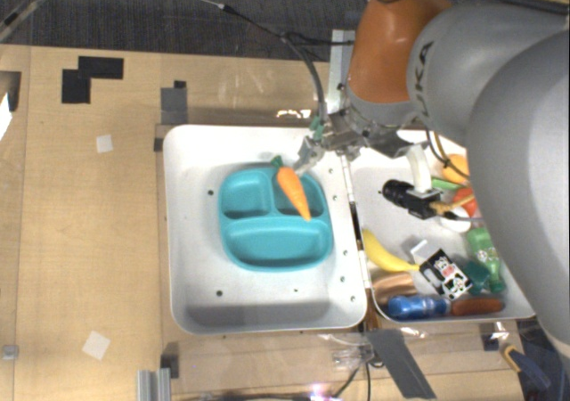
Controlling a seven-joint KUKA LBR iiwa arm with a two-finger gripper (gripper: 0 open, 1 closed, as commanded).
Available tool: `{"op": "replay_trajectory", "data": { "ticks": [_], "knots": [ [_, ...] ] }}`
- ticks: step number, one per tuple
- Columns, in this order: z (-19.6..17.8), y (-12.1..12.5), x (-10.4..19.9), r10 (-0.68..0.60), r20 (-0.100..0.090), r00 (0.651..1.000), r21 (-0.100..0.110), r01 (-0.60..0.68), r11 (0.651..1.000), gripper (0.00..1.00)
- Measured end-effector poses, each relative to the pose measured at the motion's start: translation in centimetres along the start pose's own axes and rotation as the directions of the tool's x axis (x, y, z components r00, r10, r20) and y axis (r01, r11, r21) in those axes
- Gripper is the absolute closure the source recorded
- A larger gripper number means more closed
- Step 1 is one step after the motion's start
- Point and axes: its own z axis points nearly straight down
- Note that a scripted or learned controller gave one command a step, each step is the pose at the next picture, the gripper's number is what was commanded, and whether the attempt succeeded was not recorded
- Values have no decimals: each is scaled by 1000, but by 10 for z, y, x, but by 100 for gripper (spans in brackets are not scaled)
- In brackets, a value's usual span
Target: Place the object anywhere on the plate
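A teal plate (267, 243) with three compartments lies in the left white bin (191, 212). An orange carrot (294, 194) with a small green top rests slanted in the plate's upper right compartment, its tip reaching the divider. My gripper (309, 155) hangs just above and to the right of the carrot's green end, close to the wall between the two bins. How the gripper stands on the carrot is hidden at this angle.
The right bin (378, 306) holds several items: a yellow banana (387, 254), a blue object (414, 306), a brown piece (394, 284), a black-and-white box (445, 273), and green (485, 257) and orange-red (456, 199) toys. My arm covers that bin's upper part.
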Motion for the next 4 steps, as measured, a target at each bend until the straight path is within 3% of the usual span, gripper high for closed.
{"op": "replay_trajectory", "data": {
  "ticks": [4],
  "knots": [
    [0, 0, 0, 0, 0, 1000, 0, 0, 1000, 0]
  ]
}}
